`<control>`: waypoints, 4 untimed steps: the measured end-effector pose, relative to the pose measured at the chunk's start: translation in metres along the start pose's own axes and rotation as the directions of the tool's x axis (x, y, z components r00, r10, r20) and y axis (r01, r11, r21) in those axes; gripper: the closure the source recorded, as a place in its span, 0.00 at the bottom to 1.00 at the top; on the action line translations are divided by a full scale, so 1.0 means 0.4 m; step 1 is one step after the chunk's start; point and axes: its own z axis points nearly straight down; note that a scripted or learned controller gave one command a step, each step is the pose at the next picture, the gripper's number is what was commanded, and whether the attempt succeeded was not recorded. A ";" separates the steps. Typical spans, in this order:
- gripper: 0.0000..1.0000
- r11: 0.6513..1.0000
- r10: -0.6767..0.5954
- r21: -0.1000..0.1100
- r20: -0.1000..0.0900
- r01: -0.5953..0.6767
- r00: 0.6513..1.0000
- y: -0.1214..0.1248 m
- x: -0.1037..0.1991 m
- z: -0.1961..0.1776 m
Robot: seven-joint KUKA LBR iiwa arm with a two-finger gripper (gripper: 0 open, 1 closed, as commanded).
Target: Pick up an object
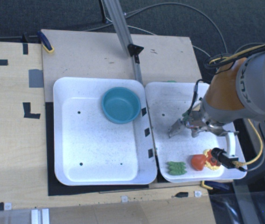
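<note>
The right shallow white plastic bin [163, 101] is bare across its upper left; the grey arm [237, 94] covers its right side. A green lumpy toy [176, 168] and red-and-yellow toy [203, 161] crowd the lower edge. A round blue bowl [121, 105] blocks the left white bin's [72, 139] top.

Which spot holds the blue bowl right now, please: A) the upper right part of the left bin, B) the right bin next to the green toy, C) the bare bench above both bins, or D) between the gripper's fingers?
A: the blue bowl sits inside the left bin, toward its upper right corner, well apart from the gripper and the green toy, which are both over in the right bin.
</note>
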 end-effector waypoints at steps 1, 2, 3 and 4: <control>1.00 1.000 0.000 -0.003 0.000 0.000 1.000 0.002 0.000 -0.030; 1.00 1.000 0.000 -0.007 0.001 0.000 1.000 0.013 0.000 -0.136; 1.00 1.000 0.000 -0.007 0.001 0.000 1.000 0.014 0.000 -0.238; 1.00 1.000 -0.005 -0.005 -0.001 0.005 1.000 0.039 0.149 -0.258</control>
